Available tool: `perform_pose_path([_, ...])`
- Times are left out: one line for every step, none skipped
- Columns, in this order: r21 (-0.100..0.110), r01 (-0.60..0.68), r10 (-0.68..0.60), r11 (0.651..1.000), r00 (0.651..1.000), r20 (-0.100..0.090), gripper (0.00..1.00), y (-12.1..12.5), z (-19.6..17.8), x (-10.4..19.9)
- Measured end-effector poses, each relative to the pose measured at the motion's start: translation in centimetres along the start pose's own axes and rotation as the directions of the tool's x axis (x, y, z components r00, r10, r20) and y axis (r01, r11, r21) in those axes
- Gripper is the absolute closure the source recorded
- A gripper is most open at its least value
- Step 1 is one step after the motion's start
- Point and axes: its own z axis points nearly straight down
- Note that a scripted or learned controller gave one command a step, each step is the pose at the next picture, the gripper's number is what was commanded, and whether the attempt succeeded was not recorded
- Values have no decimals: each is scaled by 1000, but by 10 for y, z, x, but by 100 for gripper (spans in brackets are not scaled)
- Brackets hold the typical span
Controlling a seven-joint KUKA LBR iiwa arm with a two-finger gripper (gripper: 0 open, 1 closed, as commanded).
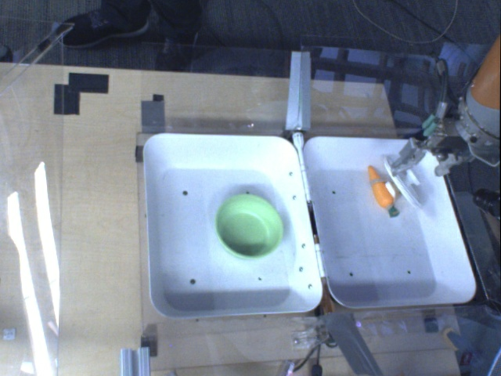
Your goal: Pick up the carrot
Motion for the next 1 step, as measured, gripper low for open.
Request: perform_pose_path([1, 32, -32, 999, 999, 0, 0, 56, 101, -1])
